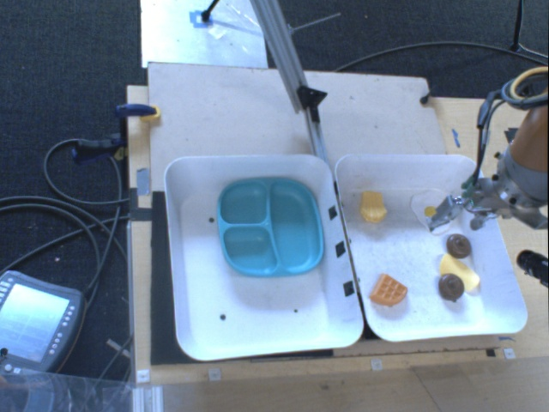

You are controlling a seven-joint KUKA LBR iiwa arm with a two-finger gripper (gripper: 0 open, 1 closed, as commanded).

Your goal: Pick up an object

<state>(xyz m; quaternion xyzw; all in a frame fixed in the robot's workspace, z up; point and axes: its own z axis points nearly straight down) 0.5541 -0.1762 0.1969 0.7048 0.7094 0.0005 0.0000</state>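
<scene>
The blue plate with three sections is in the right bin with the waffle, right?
Not quite. The camera view shows the blue plastic three-section plate in the left white bin; the small orange toy waffle lies in the right white bin.

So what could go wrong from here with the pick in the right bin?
1. The gripper sits over a pale clear-looking item near the bin's back; it looks flat and may slip out.
2. The two brown pieces and the yellow wedge lie close together, so a descent there may push neighbours aside rather than grab one.
3. Those items lie near the right bin's wall, where the fingers could hit the rim.
</scene>
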